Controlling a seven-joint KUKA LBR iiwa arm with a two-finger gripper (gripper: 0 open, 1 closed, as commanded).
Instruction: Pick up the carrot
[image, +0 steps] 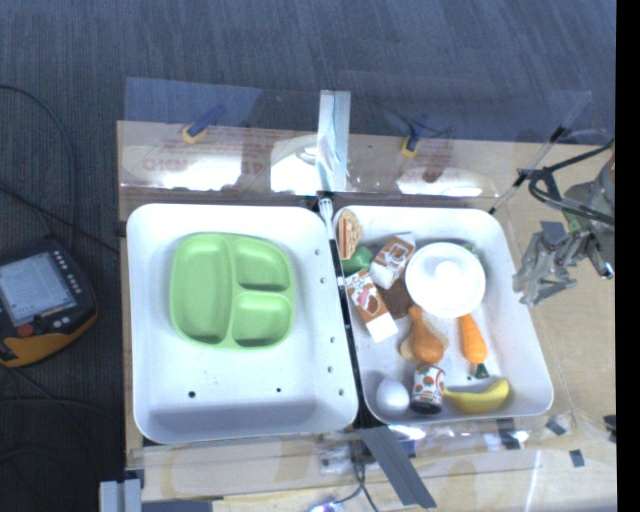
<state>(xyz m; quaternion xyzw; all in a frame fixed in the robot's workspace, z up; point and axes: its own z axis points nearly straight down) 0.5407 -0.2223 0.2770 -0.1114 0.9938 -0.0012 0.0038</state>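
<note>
The carrot (472, 338) is orange with a small green top. It lies in the right bin (525, 335) near its right wall, pointing towards the front, between a white bowl (447, 275) and a banana (478, 395). My gripper (533, 280) hangs outside that bin, over the bench just past its right wall, to the right of the carrot and further back. Its fingers look open with nothing between them.
An orange drumstick-like toy (425, 340) lies just left of the carrot. Small cartons (370, 300), a can (427, 388) and a white egg (393, 393) crowd the right bin. A green divided plate (230, 290) sits in the left bin (150, 390).
</note>
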